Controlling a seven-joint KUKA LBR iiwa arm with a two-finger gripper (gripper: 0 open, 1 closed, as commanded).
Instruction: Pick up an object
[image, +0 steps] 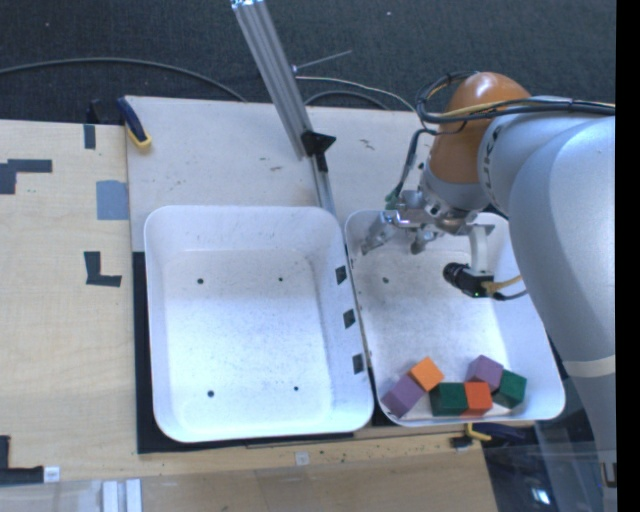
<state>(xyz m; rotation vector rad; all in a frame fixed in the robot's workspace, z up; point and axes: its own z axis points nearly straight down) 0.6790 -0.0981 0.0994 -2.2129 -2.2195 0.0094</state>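
Fingers of the grey two-finger gripper (385, 232) could not be read as spread or pinched, and nothing showed between them. It hung over the right white bin (420, 300)'s far end, well apart from small coloured blocks (455, 388) clustered at its near edge; picking apparently remained undone.

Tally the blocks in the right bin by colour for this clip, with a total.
Purple blocks: 2
Orange blocks: 2
Green blocks: 2
Total: 6, all clustered at the near end of the right bin.
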